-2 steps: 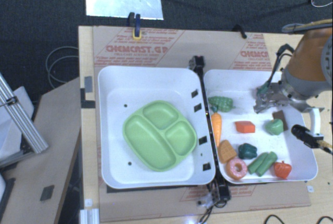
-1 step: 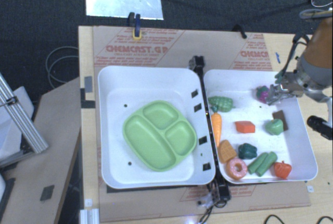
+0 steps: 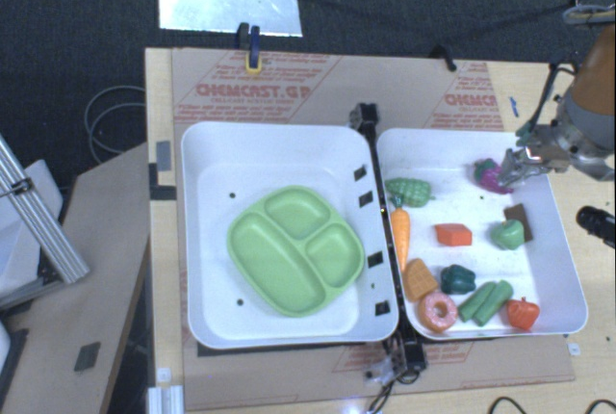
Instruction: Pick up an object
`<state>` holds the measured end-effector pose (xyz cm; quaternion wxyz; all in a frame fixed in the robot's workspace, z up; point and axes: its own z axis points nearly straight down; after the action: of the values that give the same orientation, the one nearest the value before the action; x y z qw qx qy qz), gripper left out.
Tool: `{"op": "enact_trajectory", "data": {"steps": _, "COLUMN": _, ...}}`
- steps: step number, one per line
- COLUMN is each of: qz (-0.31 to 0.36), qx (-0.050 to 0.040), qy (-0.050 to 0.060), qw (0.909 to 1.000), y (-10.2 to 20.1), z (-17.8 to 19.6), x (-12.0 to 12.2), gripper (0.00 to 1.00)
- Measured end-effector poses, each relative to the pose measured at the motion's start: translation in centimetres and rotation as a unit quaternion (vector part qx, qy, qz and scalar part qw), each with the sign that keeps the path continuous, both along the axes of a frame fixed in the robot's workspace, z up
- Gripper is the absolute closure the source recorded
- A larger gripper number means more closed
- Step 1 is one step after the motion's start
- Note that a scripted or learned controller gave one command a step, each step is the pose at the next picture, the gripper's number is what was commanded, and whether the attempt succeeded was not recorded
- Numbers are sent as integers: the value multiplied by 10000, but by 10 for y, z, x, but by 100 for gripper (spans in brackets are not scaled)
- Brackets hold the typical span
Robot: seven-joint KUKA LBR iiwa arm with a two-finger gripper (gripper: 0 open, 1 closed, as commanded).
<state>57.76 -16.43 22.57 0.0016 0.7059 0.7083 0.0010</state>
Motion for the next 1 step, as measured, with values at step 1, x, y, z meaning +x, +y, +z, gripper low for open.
{"op": "enact_trajectory", "data": {"steps": 1, "qz": 37, "qx": 14, "qy": -3, "qw": 10000, "y": 56, "z": 2, "x": 31, "gripper": 100}}
